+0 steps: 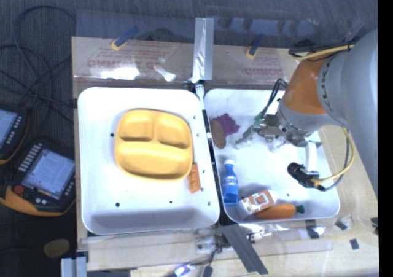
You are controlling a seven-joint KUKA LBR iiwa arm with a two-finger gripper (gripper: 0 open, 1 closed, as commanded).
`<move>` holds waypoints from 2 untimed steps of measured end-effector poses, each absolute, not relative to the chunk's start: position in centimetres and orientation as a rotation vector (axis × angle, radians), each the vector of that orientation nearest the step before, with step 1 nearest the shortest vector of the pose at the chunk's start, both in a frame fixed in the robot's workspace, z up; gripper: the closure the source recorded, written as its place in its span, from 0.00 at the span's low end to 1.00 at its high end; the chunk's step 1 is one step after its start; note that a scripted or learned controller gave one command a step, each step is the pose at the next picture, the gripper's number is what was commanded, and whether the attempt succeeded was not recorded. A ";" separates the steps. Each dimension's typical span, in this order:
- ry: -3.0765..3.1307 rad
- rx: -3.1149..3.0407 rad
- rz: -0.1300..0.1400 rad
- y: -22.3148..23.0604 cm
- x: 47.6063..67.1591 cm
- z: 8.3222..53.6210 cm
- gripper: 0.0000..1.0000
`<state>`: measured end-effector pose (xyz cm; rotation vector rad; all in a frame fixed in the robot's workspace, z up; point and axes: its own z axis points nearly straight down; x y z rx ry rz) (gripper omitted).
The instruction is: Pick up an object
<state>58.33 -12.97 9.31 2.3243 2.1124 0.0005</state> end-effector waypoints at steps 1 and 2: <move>2.280 2.160 -0.004 -6.4 66.0 18.4 0.00; 2.564 1.815 -0.003 -9.6 64.4 9.4 0.00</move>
